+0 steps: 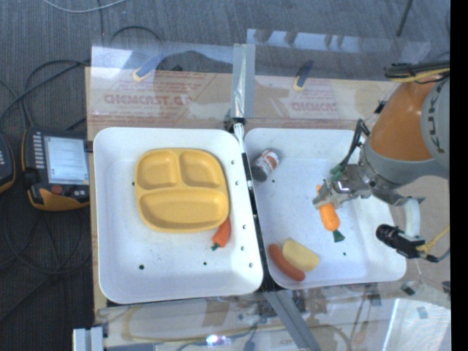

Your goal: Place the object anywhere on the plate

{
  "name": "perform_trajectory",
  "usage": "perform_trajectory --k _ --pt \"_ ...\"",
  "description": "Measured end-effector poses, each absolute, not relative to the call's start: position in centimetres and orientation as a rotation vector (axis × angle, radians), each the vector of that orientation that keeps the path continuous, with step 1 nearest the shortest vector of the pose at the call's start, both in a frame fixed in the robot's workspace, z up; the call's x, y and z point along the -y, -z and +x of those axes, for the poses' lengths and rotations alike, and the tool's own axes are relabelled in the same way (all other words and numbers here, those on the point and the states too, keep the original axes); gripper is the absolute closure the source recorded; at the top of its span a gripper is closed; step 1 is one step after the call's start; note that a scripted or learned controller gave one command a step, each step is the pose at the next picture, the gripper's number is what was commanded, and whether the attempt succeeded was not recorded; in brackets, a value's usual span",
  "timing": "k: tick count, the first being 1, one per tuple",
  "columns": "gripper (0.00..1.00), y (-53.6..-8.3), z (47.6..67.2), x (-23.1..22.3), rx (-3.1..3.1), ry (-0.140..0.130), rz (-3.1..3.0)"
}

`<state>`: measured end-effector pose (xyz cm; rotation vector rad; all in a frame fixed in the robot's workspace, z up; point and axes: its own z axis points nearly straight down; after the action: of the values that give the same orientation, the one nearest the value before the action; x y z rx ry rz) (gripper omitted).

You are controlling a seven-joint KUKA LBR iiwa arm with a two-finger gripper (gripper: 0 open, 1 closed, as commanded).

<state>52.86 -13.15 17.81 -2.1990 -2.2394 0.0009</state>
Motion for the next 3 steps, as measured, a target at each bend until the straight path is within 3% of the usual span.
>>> perform_trajectory --k 2,3 --pt "1.00 -20.6 58.1 -1.4 1.877 -0.009 -2.519" --pt "1.00 -18.0 61.5 -7.8 1.948 -0.013 -2.466"
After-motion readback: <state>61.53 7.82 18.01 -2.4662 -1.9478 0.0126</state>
